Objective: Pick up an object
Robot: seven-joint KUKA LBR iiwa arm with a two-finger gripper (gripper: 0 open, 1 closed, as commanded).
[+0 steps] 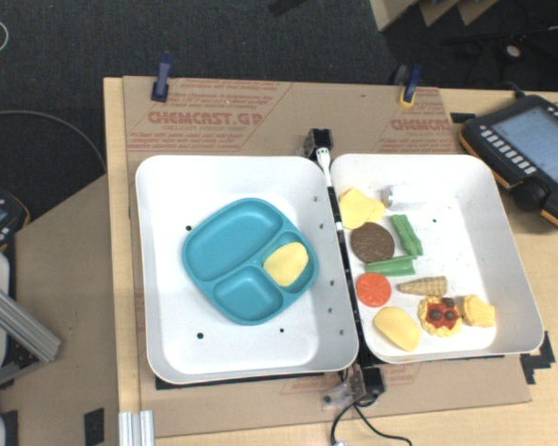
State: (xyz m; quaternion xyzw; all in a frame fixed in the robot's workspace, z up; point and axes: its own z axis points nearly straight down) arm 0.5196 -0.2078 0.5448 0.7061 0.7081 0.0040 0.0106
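The right bin (474,193) holds several toy foods: a yellow wedge (359,208), a brown round cookie (372,242), two green pieces (407,234) (388,267), a red-orange disc (373,290), a tan cone (422,286), a yellow lump (396,328), a small red-and-yellow tart (441,316) and a small yellow piece (479,313). In the left bin (167,249) lies a blue compartment tray (248,260) with a pale yellow piece (285,263) in its right compartment.
Both bins sit on a brown board (214,110) held by a blue clamp (161,79) and a yellow-blue clamp (409,85). A black pendant with a screen (525,149) lies at the right. Cables run at the bins' front edge (358,393).
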